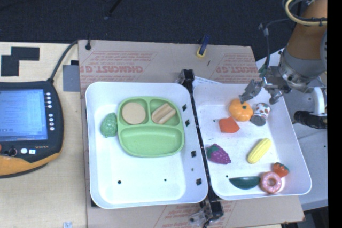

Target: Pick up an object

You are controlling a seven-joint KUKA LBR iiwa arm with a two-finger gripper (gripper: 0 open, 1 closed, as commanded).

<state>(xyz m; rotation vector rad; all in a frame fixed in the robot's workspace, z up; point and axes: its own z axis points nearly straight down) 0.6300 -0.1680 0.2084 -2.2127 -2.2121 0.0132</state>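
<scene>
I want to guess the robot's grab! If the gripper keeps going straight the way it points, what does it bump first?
Probably the orange pumpkin toy. The gripper points down and leftward at it in the right bin. Depth is hard to judge, so the small grey-and-white toy beside it is possible.

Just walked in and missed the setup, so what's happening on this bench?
A grey robot arm with an orange band reaches in from the right, its gripper hovering over the right bin, near the toy pumpkin. Nothing shows between its fingers. That bin also holds a corn cob, grapes, a doughnut and a tomato. The left bin holds a green divided plate and a green vegetable toy.
</scene>
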